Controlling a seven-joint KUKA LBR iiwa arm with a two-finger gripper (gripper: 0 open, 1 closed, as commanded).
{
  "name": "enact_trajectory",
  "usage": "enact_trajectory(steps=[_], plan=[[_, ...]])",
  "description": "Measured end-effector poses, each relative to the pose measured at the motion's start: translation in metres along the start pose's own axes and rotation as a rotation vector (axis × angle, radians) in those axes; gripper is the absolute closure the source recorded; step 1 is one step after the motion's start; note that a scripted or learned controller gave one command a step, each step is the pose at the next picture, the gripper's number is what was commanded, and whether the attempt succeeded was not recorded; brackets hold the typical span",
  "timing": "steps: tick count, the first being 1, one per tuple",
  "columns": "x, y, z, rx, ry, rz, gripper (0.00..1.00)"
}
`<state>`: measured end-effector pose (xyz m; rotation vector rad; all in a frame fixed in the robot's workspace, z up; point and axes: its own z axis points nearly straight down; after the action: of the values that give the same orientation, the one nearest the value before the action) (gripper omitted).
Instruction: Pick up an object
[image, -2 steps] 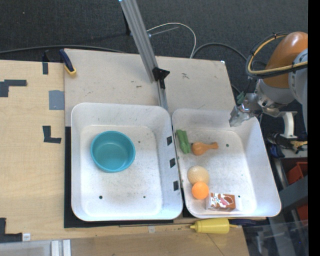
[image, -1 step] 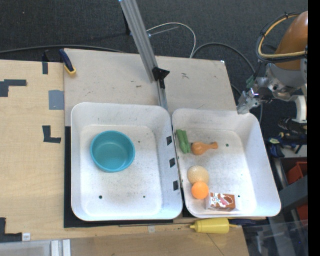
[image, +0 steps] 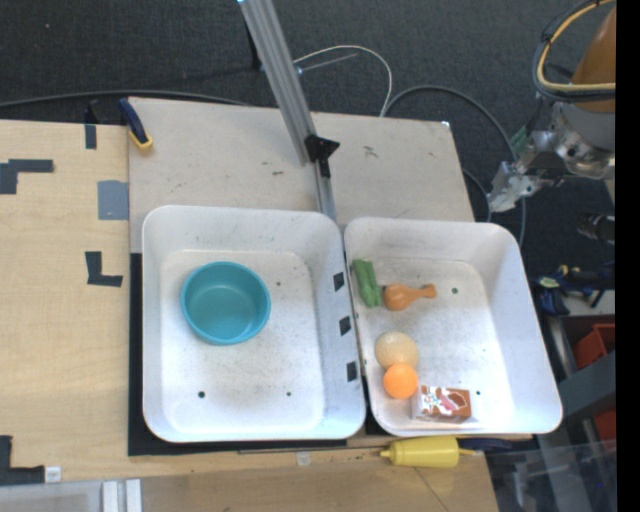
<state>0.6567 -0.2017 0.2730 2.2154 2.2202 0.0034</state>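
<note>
A yellow bottle (image: 425, 452) is lying on the desk (image: 60, 300), touching the right bin's (image: 520, 300) front rim. The gripper (image: 510, 185) is hanging outside that bin's far right corner; its jaws' state cannot be told. Inside are sitting a green block (image: 366, 282), orange ball (image: 400, 381), pale ball (image: 396, 349) and snack packet (image: 443, 403). The left bin (image: 160, 300) is holding a teal bowl (image: 226, 302).

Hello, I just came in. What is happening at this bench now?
A robot arm is meant to pick up an object, but it holds nothing yet. Its end effector hangs outside the right bin. That bin holds a green piece, a small gourd, a pale ball, an orange ball and a packet. The left bin holds a blue bowl.
</note>
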Motion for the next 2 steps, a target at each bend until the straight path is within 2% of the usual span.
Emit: enact_trajectory(steps=[1,2], plan=[[0.053,-0.014,-0.004,0.005,0.003,-0.004,1.0],[0.096,-0.026,0.008,0.008,0.003,-0.003,1.0]])
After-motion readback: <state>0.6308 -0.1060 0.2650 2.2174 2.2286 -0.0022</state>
